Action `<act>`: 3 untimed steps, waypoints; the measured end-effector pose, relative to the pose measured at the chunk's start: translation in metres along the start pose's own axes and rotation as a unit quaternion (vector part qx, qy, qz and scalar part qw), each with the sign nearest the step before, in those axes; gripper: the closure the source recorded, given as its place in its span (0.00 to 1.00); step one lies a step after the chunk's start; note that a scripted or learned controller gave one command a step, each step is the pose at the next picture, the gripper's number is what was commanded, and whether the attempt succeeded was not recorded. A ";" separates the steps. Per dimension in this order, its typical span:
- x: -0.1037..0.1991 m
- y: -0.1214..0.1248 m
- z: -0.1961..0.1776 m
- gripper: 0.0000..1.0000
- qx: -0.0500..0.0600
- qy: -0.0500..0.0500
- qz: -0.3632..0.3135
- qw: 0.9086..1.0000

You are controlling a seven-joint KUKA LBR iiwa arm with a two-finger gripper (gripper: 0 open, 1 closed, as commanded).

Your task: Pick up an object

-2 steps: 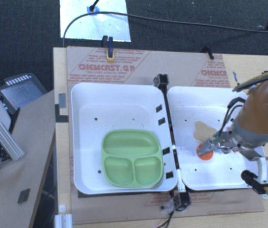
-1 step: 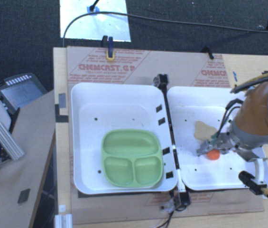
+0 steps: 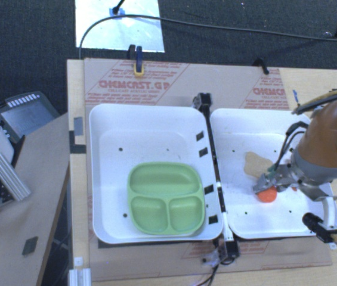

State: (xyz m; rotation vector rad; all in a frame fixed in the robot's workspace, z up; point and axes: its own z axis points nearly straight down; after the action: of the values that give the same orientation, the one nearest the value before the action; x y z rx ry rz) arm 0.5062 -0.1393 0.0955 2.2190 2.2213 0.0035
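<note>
Tool on the grey arm sits low in the right shallow white bin, touching or just above a small round orange object; whether it is parted or closed cannot be told. Beyond lies a flat tan piece. Left, a green three-compartment plastic tray rests in the other bin. Being round, the orange object could likely roll aside if pinched off-centre.
</note>
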 end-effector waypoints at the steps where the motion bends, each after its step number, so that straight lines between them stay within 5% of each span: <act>1: 0.000 0.007 -0.063 1.00 -0.002 -0.001 -0.001 1.000; 3: -0.003 0.013 -0.155 1.00 -0.001 -0.001 -0.002 1.000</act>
State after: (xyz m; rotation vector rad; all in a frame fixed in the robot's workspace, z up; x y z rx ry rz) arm 0.5183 -0.1419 0.2503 2.2133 2.2237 0.0040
